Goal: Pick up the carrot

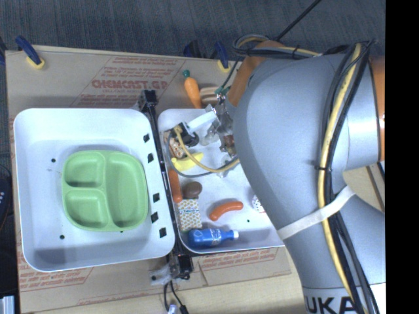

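Note:
An orange carrot (pixel 191 91) with a green tip lies on the cardboard just behind the right bin (pixel 262 231), outside its far rim. My gripper (pixel 219 124) hangs over the far end of the right bin, a short way to the right of and nearer than the carrot. Nothing shows in its grasp. The bulky grey arm hides the right half of that bin.
The right bin holds a blue bottle (pixel 211 236), an orange sausage (pixel 226 209), a brown round piece (pixel 192 190), a cracker packet (pixel 189 214) and a slim orange stick (pixel 175 185) along its left wall. A green divided plate (pixel 105 190) lies in the left bin (pixel 33 136).

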